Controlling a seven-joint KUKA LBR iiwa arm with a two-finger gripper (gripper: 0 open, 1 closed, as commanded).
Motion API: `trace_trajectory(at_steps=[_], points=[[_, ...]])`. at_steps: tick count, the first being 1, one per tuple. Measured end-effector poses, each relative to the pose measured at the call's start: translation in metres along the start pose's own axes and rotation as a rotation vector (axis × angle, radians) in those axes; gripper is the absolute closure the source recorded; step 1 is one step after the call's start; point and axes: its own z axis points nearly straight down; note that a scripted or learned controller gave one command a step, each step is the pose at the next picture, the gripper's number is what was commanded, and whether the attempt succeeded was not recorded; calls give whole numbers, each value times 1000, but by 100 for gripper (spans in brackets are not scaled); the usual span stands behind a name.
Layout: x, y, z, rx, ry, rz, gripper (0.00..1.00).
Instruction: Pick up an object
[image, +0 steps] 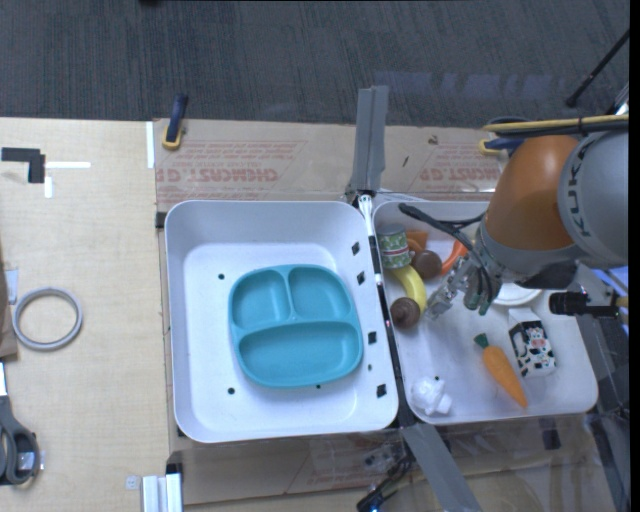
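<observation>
Reached in from the right: arm (560, 200), hand (462, 293) low over the right bin (560, 400), close to the banana (408, 284). Fingers blurred against the clutter; spread or pressed together, impossible to tell. Nothing seen pinched. Beside the banana: a can (393, 246) and two brown balls (427, 264) (405, 313). Nearer the front: a carrot (501, 372), a cow toy (534, 350), a white lump (432, 397). In the left bin (200, 400): a teal divided plate (296, 326). Out on the surface (80, 400) at far left: a tape roll (45, 318).
</observation>
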Motion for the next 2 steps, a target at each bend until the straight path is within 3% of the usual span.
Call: trace_trajectory(at_steps=[1,2], points=[[0,0,0,0,0,0,0],[-33,17,9,-1,1,134,0]])
